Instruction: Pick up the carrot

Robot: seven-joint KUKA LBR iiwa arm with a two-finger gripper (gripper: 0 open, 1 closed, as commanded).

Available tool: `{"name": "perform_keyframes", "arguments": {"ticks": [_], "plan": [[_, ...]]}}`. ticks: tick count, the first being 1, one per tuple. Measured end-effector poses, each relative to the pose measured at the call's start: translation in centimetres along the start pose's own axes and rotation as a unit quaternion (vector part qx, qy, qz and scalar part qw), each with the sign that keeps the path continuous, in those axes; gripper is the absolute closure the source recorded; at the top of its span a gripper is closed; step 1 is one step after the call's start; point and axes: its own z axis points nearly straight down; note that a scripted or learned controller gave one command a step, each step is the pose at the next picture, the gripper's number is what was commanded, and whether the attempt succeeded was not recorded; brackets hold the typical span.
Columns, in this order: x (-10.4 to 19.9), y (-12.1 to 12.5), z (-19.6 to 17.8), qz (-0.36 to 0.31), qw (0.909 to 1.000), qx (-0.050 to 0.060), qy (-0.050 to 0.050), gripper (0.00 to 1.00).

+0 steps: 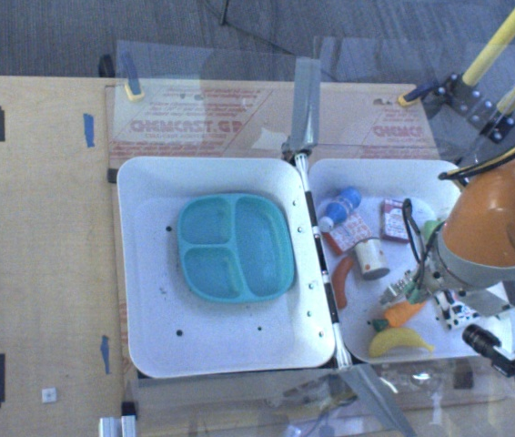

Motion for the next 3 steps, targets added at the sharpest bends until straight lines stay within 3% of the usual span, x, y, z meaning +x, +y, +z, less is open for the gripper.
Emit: {"name": "perform_keyframes", "arguments": {"ticks": [1, 2, 3], "plan": [[0.0, 0.0, 0.0, 0.0, 1.0, 0.0, 0.0, 0.0], [1.3, 0.3, 1.1, 0.031, 0.9995, 0.004, 0.002, 0.0], [1.0, 0.4, 0.0, 0.034, 0.9994, 0.001, 0.0, 1.0]]}}
